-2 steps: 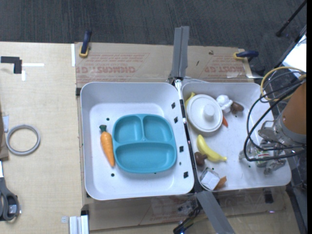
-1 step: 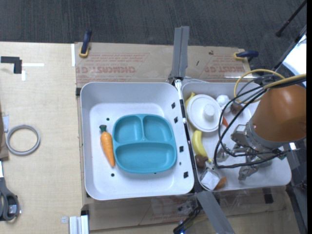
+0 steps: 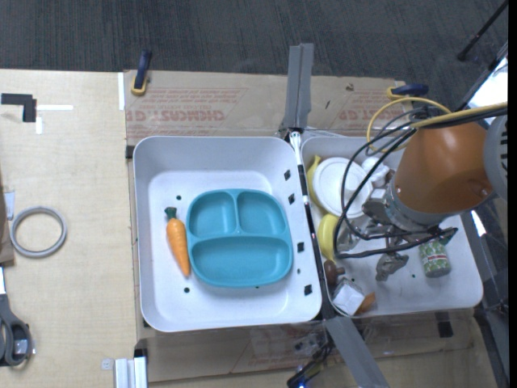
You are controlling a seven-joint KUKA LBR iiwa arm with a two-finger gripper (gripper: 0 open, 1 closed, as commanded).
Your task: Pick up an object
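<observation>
Bins (image 3: 153, 241): two; carrot (image 3: 178, 245): one; tray (image 3: 240, 238): one

Bright, even overhead light, slightly cool. The 2 white bins (image 3: 149, 241) run near overexposed, walls losing detail. Soft short shadows under the teal plate (image 3: 240, 238) and carrot (image 3: 178, 245). Orange band (image 3: 443, 175) shows a mild sheen. Focus is decent centrally; right-bin clutter is soft and murky. Dark floor at top is underexposed.
</observation>
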